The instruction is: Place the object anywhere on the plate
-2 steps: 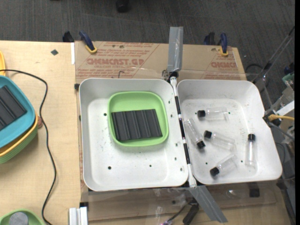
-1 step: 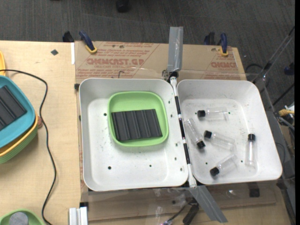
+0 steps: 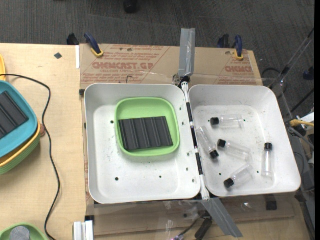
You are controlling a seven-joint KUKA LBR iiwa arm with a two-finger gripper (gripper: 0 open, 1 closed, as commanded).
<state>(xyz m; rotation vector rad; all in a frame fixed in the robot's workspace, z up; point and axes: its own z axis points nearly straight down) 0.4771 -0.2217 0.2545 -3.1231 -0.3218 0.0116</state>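
My one camera sits fixed above the tabletop (image 3: 40,84) and looks down at a slant, far enough back to take in both white bins: the left bin (image 3: 100,184), the right bin (image 3: 280,179), and grey carpet (image 3: 200,9) beyond.

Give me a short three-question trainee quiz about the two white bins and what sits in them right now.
1. True or false: the green square plastic plate sits in the left white bin.
2. How many clear plastic vials with black caps lie in the right white bin?
3. What rests on the plate? A) a vial B) a dark ribbed rectangular pad C) nothing

Key: 1 true. 2 five; one is the vial nearest the bin's right wall. 3 B.
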